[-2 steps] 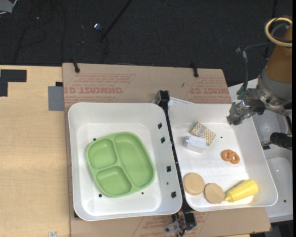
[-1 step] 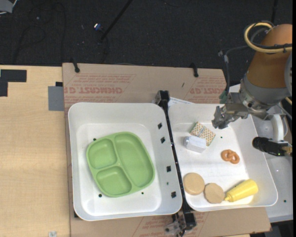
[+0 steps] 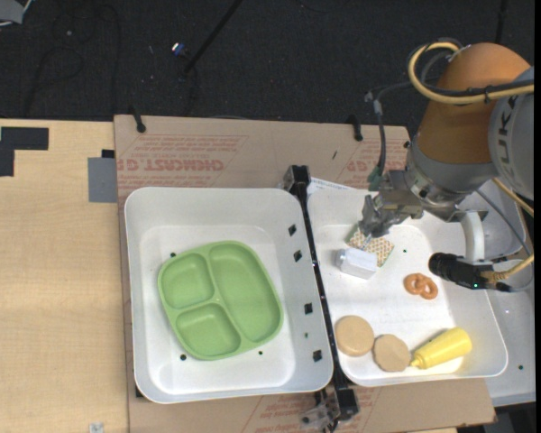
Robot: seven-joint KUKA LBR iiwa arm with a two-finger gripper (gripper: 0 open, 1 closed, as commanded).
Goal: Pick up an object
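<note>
Two shallow white bins are seen side by side on the desk (image 3: 54, 287). In the left bin (image 3: 149, 219) a green divided plate (image 3: 219, 299) lies flat, with three compartments. The right bin (image 3: 487, 350) holds several things: a checkered wafer-like piece (image 3: 375, 244) near the bin's far left part, a small white block (image 3: 357, 262) just beside and below it, a pretzel (image 3: 421, 286) further right, two round tan biscuits (image 3: 354, 335) touching each other near the front, and a yellow bottle (image 3: 443, 347) lying on its side just right of them. The gripper (image 3: 375, 225) is lowered over the checkered piece, at or just above its upper edge; whether the fingers are open or closed cannot be told, as they are seen from above and blurred.
</note>
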